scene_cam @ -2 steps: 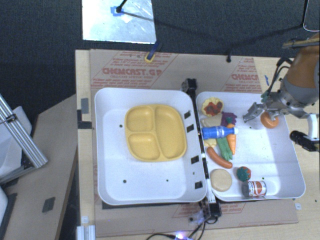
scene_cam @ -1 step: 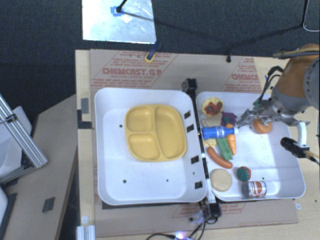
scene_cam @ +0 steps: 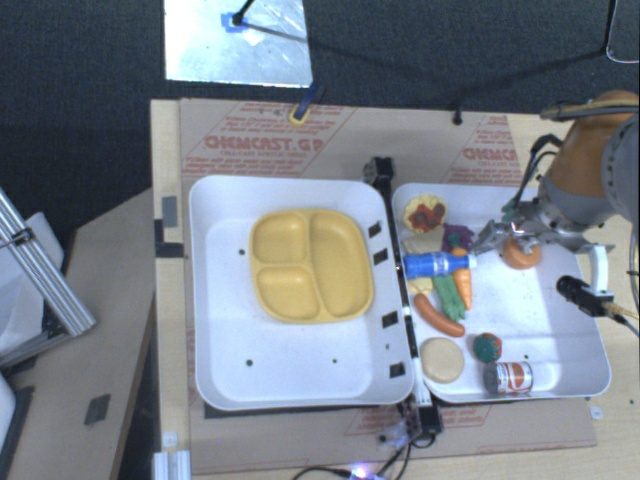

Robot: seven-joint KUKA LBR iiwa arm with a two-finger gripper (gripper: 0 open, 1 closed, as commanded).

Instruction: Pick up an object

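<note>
1. Dark carpet surrounds your bench (scene_cam: 250,133), which carries two shallow white bins side by side: the left bin (scene_cam: 215,368) and the right bin (scene_cam: 570,353).
2. Your left bin holds a yellow compartment plate (scene_cam: 308,265) near its centre.
3. Your right bin holds the loose items: a blue bottle (scene_cam: 433,265) lying on its side, a carrot (scene_cam: 463,288), a sausage (scene_cam: 438,315), a round cracker (scene_cam: 443,359), a small can (scene_cam: 511,377), a green-and-red ball (scene_cam: 487,346), a purple piece (scene_cam: 457,237) and a dish of red food (scene_cam: 425,213).
4. Your arm (scene_cam: 590,173) enters from 3 o'clock, and the gripper (scene_cam: 512,230) sits low over the right bin's upper part.
5. An orange round object (scene_cam: 521,255) lies just beside the gripper, at about 5 o'clock from it; contact cannot be confirmed.
6. You cannot tell from this view whether the gripper is open or closed, and no item is seen held.
</note>
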